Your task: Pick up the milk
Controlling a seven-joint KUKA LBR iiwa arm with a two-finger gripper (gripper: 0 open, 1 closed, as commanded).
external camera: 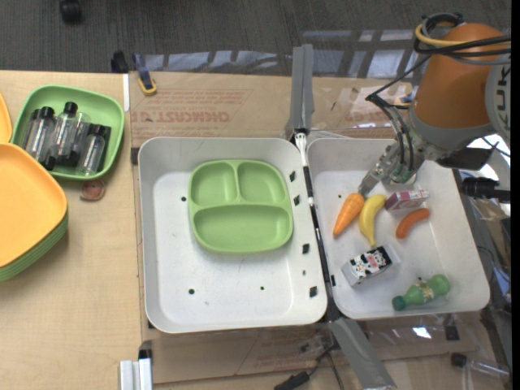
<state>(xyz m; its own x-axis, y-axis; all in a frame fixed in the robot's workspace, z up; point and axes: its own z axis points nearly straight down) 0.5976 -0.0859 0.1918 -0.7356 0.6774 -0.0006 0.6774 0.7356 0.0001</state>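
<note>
The milk (367, 265) is a small carton with black-and-white cow patches. It lies on its side in the lower middle of the right bin (463, 299). My gripper (384, 174) hangs over the upper part of that bin, above the tops of the carrot (349, 210) and the banana (371, 215). It is well above and behind the milk, not touching it. Nothing shows in its grasp.
In the right bin there are also a pink-and-white box (406, 198), an orange-red sausage shape (411, 222) and a green bottle (422, 291). The left bin (162, 291) holds a green divided plate (240, 205). On the bench at the left stand a green tray of vials (69, 132) and orange plates (28, 218).
</note>
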